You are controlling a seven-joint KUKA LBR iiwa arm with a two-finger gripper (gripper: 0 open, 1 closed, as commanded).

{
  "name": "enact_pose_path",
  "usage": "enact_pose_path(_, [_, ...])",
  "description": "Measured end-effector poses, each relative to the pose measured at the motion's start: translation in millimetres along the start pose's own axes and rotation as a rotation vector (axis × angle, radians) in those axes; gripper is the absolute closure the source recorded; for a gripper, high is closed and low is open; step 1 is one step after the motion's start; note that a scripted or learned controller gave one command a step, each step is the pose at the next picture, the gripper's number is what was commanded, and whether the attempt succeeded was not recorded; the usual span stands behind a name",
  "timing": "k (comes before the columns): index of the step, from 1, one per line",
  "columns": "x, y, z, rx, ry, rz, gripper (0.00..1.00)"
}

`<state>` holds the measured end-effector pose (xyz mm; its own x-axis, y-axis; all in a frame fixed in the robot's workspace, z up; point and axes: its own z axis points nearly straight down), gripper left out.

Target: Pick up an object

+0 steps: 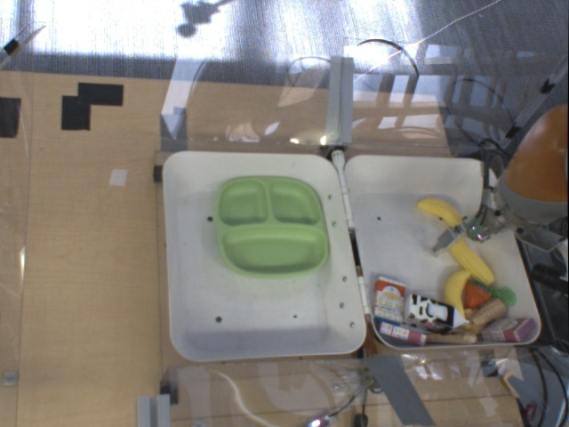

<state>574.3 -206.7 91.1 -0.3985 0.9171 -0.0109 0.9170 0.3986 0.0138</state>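
**Bananas crowd the gripper in the right-hand bin**

Bananas are the nearest candidates: one [439,210] lies toward the upper right of the right bin [391,185], a second [471,261] slants down just below the gripper [449,238], and a third [456,290] curves beside it, lower right. The gripper sits low over the bin between the first two, its metal fingers [442,242] angled down and left and looking slightly spread; nothing shows between them, so it carries nothing. The arm [533,172], with its orange band, comes in from the right edge of the frame.

Risks, as I judge them:

- The fingers hang over bare white floor between two bananas. Closing there would likely pinch air or clip only a tip.
- Bananas are curved and smooth; a grip near an end could let the fruit pivot and slip out on the lift.
- The second and third bananas touch or nearly touch. Catching one may drag the other or push it into the bin wall.
- Along the lower edge of the bin sit a small carton [388,299], a black-and-white pack [429,310] and a carrot-like toy [484,294], packed close together. A drift toward that heap could wedge a finger against two items at once.

The green divided plate [271,225] in the left bin [191,265] lies well apart from all this.
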Motion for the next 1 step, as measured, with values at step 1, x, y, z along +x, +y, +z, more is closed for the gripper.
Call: enact_pose_path(1, [0.2,3.2,-12.6,-0.006,0.000,0.001,1.00])
